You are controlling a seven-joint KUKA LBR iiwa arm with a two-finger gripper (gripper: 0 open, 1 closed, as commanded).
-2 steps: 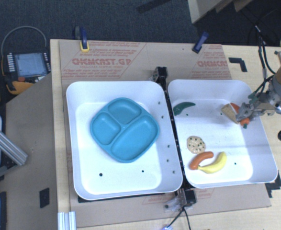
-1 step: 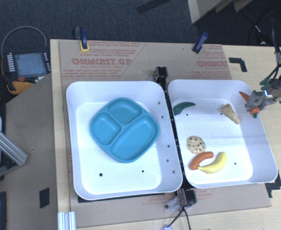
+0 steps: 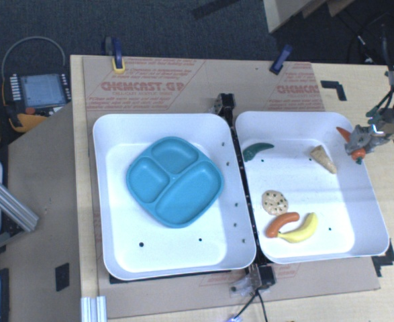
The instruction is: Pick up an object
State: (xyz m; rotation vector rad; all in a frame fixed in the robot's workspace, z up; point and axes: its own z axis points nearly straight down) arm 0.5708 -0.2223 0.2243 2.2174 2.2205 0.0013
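Writing — we read "CHEMCAST" on the board [image 3: 143, 82] | Claw — we see the gripper [image 3: 359, 146] over the right bin's [image 3: 364, 206] far rim; opening and hold unclear

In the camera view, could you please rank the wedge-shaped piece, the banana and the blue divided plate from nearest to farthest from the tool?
Measured from the tool at the right bin's far right edge:
1. Wedge-shaped piece, just left of it in the right bin.
2. Banana, toward the right bin's near edge, beside the sausage.
3. Blue divided plate, across in the left bin.
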